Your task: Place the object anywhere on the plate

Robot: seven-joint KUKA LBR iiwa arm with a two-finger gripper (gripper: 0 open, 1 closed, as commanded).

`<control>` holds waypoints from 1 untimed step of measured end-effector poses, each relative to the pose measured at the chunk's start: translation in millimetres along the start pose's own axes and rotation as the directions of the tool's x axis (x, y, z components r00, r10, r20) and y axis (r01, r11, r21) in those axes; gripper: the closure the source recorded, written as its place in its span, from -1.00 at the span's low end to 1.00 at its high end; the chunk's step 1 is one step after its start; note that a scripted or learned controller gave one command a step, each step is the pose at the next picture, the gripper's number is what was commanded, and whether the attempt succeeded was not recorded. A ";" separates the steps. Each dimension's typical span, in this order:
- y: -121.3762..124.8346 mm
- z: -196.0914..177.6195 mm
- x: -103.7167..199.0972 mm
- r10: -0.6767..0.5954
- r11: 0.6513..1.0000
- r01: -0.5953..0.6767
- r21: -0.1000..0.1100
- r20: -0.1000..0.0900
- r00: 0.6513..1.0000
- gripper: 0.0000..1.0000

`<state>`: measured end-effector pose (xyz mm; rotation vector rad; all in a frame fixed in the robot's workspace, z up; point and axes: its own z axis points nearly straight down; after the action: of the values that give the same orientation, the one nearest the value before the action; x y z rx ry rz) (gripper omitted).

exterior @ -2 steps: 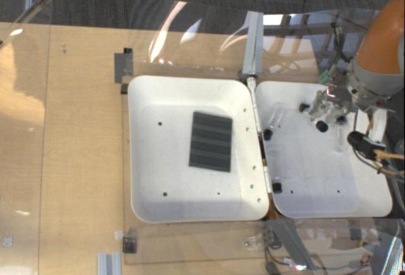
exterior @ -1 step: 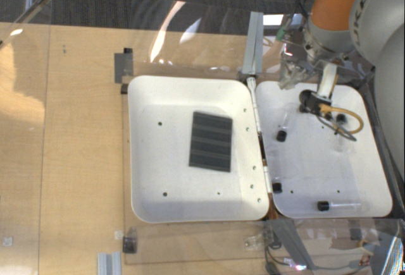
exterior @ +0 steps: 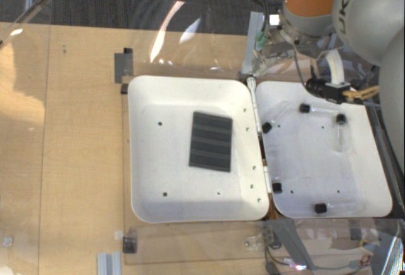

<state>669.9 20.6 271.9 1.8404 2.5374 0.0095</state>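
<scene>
A dark grey ribbed rectangular plate (exterior: 211, 141) lies flat near the middle of the left bin (exterior: 152, 179). Nothing rests on it. The grey arm with its orange band comes in from the upper right. Its gripper (exterior: 264, 55) hangs above the far end of the divider between the two bins, up and to the right of the plate. A small greenish patch (exterior: 259, 42) shows at the gripper, too small to identify. I cannot make out any object held there.
The right bin (exterior: 354, 191) holds several small black pieces, among them one at its far side (exterior: 304, 108) and one by its near rim (exterior: 320, 208). Cables (exterior: 329, 87) trail from the wrist over that bin's far edge. A clear wall stands behind the bins.
</scene>
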 end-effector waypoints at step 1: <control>18.4 -28.9 55.9 -0.430 0.903 0.430 -0.002 0.000 0.903 1.00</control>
<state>669.8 79.5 300.8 1.2353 2.8790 0.0094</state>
